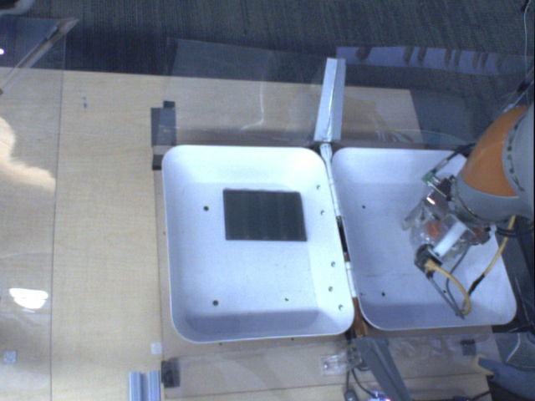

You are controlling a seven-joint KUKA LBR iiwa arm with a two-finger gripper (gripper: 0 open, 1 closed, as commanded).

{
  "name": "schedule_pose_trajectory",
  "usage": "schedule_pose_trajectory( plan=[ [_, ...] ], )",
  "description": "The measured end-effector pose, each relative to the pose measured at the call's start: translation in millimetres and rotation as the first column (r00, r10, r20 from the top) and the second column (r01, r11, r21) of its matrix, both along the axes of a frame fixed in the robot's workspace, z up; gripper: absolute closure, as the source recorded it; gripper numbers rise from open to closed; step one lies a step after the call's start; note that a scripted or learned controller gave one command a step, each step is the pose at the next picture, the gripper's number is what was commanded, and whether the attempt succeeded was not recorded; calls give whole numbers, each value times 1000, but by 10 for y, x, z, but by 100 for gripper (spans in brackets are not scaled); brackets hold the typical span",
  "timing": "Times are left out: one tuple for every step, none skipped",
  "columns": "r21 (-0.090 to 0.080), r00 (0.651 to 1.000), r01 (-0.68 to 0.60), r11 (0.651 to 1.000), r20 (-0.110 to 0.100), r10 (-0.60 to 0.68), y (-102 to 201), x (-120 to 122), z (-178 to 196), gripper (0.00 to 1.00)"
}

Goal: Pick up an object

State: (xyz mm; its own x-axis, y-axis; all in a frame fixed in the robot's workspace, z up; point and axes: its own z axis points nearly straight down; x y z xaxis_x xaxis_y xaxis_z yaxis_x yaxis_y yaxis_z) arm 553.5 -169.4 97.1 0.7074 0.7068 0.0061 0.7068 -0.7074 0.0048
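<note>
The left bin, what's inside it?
Inside the left bin lies a dark grey rectangular panel, flat in the middle. Whatever sits under that panel is covered, so I cannot tell.

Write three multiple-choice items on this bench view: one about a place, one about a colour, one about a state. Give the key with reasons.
1. Where does the dark rectangular pad lie?
A. In the left bin
B. In the right bin
C. On the wooden bench outside both bins

2. What colour is the band on the arm?
A. Blue
B. Orange
C. Green

3. How do the two bins stand to each other?
A. Stacked
B. Side by side
C. One overturned

Key: 1 A, the pad sits near the middle of the left bin. 2 B, the band above the wrist shows orange. 3 B, the left bin and right bin meet along one edge, both open side up.
</note>
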Motion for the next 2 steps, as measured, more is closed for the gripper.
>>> schedule_pose_trajectory(
  plan=[
    [-3, 1000, -28, 1000, -3, 28, -242, -276, 1013, 0],
    [-3, 999, -34, 999, 1, 34, -233, -256, 1118, 100]
  ],
)
